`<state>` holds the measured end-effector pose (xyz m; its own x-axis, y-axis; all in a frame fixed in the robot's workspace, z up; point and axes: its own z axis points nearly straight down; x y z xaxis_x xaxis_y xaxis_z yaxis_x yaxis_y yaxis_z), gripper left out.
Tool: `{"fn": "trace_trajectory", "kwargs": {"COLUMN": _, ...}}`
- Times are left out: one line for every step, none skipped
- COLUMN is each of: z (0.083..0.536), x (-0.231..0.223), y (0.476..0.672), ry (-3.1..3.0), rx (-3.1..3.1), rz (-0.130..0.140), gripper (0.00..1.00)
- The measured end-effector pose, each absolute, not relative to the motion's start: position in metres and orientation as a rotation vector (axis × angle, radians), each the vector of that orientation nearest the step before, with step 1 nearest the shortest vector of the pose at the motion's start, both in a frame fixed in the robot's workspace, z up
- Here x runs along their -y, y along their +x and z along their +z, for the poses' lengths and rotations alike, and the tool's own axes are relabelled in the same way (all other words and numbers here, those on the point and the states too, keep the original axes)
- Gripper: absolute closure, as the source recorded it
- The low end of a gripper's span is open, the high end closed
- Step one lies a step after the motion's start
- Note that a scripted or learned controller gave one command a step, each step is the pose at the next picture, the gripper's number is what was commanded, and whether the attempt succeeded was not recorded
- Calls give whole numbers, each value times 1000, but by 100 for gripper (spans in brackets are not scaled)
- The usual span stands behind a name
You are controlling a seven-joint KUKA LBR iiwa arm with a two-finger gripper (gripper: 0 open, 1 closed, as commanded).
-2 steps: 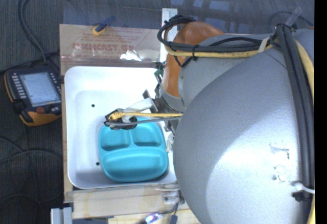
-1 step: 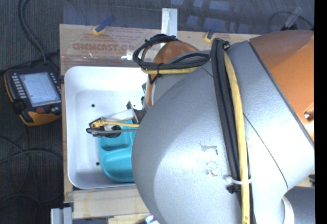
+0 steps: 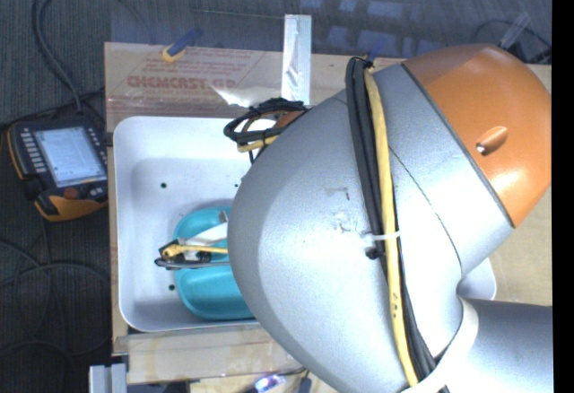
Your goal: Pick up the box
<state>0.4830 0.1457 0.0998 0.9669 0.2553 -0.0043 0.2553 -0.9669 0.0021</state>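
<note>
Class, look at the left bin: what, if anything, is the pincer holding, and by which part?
It cannot be told. The pincer sits low over a teal box in the left bin, but the arm hides most of the box.

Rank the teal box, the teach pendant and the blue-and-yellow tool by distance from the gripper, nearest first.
1. teal box: right beneath the gripper, inside the white bin.
2. teach pendant: outside the bin, at the view's left.
3. blue-and-yellow tool: on the cardboard sheet beyond the bin's far rim.
</note>
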Motion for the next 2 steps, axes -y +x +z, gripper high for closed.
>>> {"fn": "trace_trajectory", "kwargs": {"z": 156, "x": -85, "y": 486, "ry": 3097, "rx": -696, "rz": 18, "gripper": 0}}
{"fn": "trace_trajectory", "kwargs": {"z": 224, "x": -59, "y": 484, "ry": 2954, "rx": -1061, "rz": -8, "gripper": 0}}
